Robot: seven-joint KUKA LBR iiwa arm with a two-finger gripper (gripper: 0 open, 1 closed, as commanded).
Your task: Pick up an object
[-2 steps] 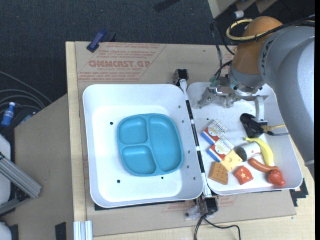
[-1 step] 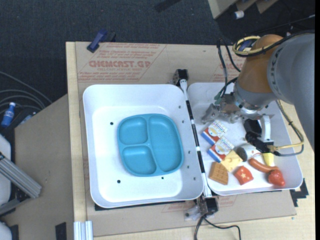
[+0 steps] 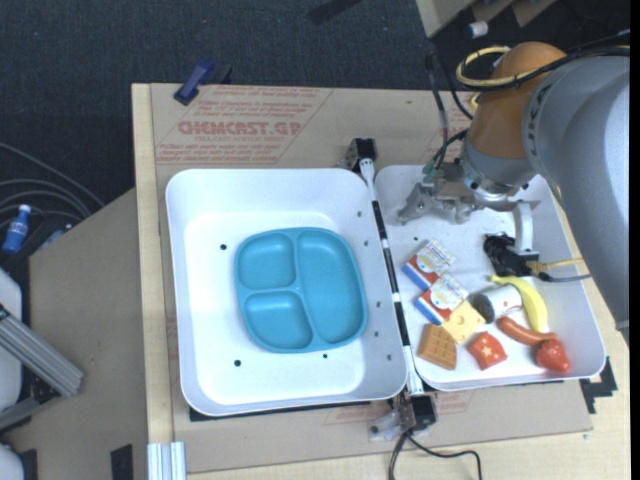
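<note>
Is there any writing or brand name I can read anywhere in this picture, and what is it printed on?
"CHEMCAST GP": red print on the brown protective sheet covering the bench behind the left bin; the lines above and below it are too small to read.
Small packets in the right bin: printed red, white and blue, too blurred to read.
</note>
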